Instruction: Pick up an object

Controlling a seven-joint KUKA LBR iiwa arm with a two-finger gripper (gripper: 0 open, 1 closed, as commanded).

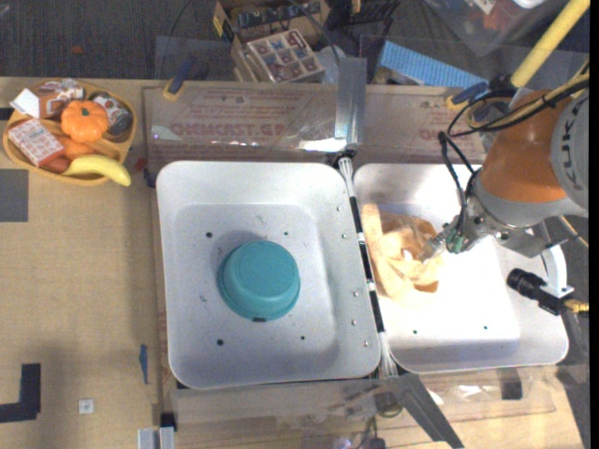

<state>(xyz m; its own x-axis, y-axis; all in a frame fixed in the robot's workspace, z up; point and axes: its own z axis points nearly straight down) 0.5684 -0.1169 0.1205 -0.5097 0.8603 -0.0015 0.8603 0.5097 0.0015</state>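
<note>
Far left of the tool, at the desk's (75,288) edge, sits one plate (21,148) of toy food: one pumpkin (84,122), one banana (99,167), a few small boxes with print too small to read. Closer in, two white bins: the left bin (178,204) carries one teal bowl (260,280), well apart from the tool. In the right bin (487,325) lies one crumpled tan cloth (398,255), and the tool (438,248) is down right on its right edge, touching it. Clenched or released? Cannot tell. Behind the bins, a clear panel (243,120) shows faint mirrored lettering, unreadable.
</note>
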